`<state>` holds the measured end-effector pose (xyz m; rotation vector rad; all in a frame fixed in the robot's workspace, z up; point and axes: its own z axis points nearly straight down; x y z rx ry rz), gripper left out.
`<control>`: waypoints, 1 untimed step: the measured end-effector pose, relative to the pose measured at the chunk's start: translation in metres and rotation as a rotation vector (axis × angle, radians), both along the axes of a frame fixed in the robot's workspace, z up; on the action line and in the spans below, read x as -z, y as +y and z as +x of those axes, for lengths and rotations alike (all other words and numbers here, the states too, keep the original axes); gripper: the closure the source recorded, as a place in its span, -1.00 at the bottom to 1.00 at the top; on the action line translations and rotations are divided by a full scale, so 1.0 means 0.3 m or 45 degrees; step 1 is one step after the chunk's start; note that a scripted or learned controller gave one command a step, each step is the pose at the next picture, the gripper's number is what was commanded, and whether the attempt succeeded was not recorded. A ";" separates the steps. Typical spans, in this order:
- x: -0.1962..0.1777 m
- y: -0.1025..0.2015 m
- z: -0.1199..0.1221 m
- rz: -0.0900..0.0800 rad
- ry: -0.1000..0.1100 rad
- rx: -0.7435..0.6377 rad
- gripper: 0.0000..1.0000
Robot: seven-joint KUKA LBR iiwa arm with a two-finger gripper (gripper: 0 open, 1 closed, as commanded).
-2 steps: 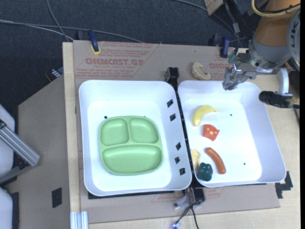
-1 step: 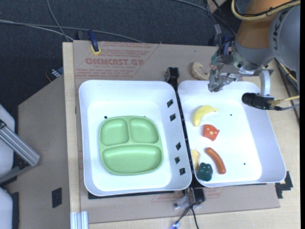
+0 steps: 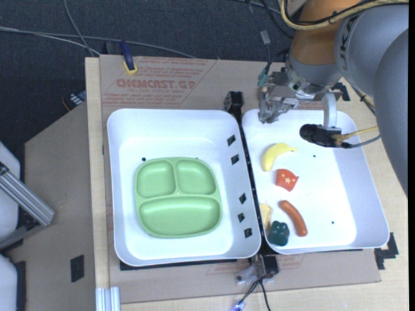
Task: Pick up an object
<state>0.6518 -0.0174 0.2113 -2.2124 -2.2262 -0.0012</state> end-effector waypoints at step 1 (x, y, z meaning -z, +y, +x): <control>-0.042 0.204 0.006 0.000 -0.005 -0.001 1.00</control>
